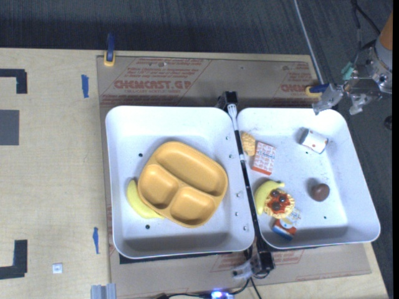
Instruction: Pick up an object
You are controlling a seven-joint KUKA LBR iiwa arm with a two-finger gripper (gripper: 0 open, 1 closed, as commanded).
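Note:
My gripper (pixel 338 106) hovers over the far right corner of the right bin (pixel 358 185), open, with nothing between its fingers. Just below it in that bin lies a small grey-and-white block (pixel 312 140). Further forward sits a brown ball (pixel 320 191). Near the divider lie a red-and-white packet (pixel 264 157), an orange cracker-like piece (pixel 248 143), and a yellow toy with a red clown figure (pixel 277 203). The left bin (pixel 118 167) holds a yellow divided plate (pixel 181 182) lying partly over a yellow banana-shaped piece (pixel 137 201).
Both bins rest on a brown cardboard sheet (pixel 162 83) on the wooden bench. A thin rod (pixel 305 33) slants down toward the gripper from the top. A blue-and-yellow clamp (pixel 110 48) stands at the cardboard's far left corner.

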